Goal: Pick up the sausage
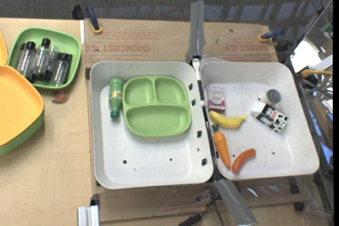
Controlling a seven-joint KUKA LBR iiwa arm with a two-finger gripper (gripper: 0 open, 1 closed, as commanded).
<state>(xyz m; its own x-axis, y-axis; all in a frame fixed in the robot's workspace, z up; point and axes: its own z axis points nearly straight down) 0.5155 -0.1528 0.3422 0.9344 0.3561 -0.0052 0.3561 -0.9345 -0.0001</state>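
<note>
End effector: how far it is open, and whether it carries anything, cannot be told here; nothing is seen gripping the sausage [243,160].

The sausage lies free on the floor of the right bin [288,153], near that bin's front edge, tilted so that its upper end points toward the right. Just to its left lies a carrot [221,147], close beside it though contact cannot be settled. A banana [228,120] lies above the carrot, well apart from the sausage. A pink packet [215,98], a grey disc [273,96] and a small black-and-white box [271,116] sit further back. The left bin [148,164] holds a green divided plate [157,106] and a green bottle [115,97]. Both bins rest on the desk [47,177].

Handling, as a judgement: the sausage looks like a light toy with a smooth, rounded, probably slick skin. It may be slightly yielding and is unlikely to break. A round body tends to roll or squirt out of a two-finger pinch. The best hold is across the short axis at mid-length, fingers set square to the long axis. The right side is open; the carrot crowds the lower left end, so a mid-body grasp keeps clear of it.
</note>
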